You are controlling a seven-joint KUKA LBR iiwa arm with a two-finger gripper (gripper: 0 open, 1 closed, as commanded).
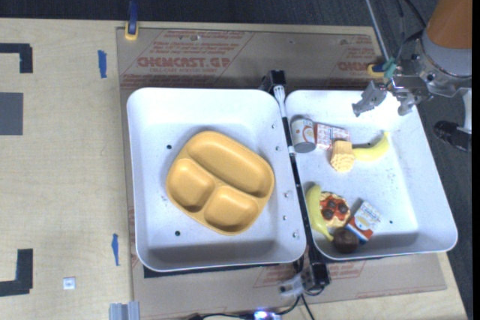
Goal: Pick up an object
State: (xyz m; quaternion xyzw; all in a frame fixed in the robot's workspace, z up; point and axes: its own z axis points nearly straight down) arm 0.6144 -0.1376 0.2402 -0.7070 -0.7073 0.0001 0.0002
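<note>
The gripper (384, 101) hangs with fingers spread and bare over the right bin (420, 183) at one o'clock. Just below lies a curved yellow banana (371, 149), beside corn (341, 156). The left bin (150, 161) holds a yellow tray (219, 182) on a cardboard-covered bench (225, 56)

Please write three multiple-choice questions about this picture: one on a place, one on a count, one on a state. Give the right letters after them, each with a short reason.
1. Where does the yellow divided tray lie?
A. in the left bin
B. in the right bin
C. on the bare bench

2. How many compartments does the tray have?
A. two
B. three
C. five

3. How does the tool stand?
A. gripping the can
B. over the right bin's far edge, holding nothing
C. resting inside the tray

Key: 1 A, the tray sits in the left bin. 2 B, one long and two smaller hollows show. 3 B, it hangs above the right bin with nothing between its fingers; the can lies apart.
</note>
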